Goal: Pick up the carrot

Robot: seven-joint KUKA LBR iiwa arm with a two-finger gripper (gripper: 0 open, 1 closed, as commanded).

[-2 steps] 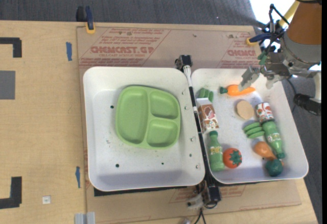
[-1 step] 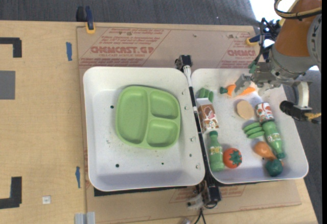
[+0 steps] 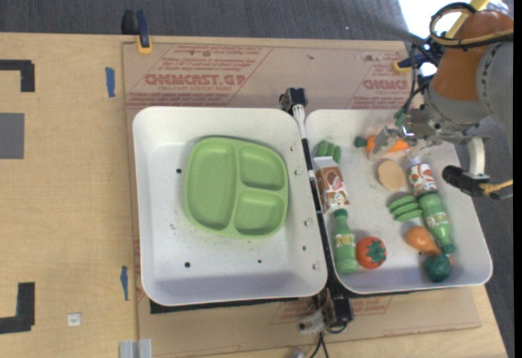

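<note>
Gripper [image 3: 397, 134] low over carrot [image 3: 383, 144], apparently positioned for pickup; jaw state indeterminate, grasp unconfirmed.

Bench [image 3: 65, 209] with two white bins [image 3: 163, 209].

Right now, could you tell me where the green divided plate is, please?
In the camera view, the green divided plate lies in the middle of the left bin, across the central divider from the toy food.
</note>
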